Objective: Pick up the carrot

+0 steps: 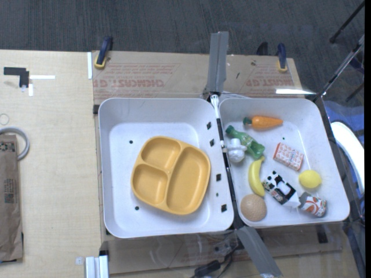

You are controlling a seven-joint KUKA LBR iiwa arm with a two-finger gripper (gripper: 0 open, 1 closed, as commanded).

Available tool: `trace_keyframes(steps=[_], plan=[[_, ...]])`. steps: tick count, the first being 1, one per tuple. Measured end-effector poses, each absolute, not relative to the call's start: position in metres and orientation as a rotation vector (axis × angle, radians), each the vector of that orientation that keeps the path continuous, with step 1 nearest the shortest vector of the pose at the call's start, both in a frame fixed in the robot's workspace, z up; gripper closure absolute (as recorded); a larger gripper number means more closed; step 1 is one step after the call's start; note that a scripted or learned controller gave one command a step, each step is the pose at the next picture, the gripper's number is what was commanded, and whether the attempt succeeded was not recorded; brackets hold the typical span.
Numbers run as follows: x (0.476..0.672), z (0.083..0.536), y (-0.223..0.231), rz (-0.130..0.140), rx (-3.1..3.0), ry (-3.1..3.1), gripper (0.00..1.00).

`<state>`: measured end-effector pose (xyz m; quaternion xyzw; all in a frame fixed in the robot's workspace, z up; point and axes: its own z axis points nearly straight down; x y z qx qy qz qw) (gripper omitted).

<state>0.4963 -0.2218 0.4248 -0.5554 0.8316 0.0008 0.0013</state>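
A: Status of the carrot (pixel 264 121)?

B: It lies in the right bin (pixel 322 132), upper part of the frame, long axis roughly horizontal, green end at left, tip pointing right. It rests on the bin floor, near the far wall but apart from it.

A: Step in hand?

B: By my judgement, the approach has not begun. The carrot is unlifted and nothing touches it. State of the tool: cannot tell, whether open, closed or holding anything.

A: Requirement for the next move?

B: Bring the tool in from the right edge of the frame, position it above the middle of the carrot, and set the fingers across the short axis, one on the upper side and one on the lower. Descend, close, lift straight up.

A: Obstructions?

B: The closest item is a green toy (pixel 246 141), just below and left of the carrot's green end. A white piece (pixel 236 152) sits against its lower left. Keep the grasp toward the orange body, away from that end. A wafer block (pixel 288 156) lies below and right, apart from the carrot. The far wall limits room for the upper finger.

A: Other contents?

B: Lower in the same bin: a banana (pixel 255 177), a lemon (pixel 310 179), a black-and-white item (pixel 280 188), a tan ball (pixel 253 207) and a small can (pixel 313 204). All are well clear of the carrot. The left bin (pixel 116 155) holds a yellow divided plate (pixel 171 175). A brown bag (pixel 10 196) lies on the bench (pixel 52 155) at the left edge.
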Motion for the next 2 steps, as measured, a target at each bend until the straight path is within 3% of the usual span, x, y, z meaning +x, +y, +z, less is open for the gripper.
trace_keyframes(steps=[1, 2], plan=[[0.484, 0.356, -0.222, 0.002, -1.760, 2.599, 1.00], [0.479, 0.441, -0.222, 0.002, -2.440, 1.973, 1.00]])
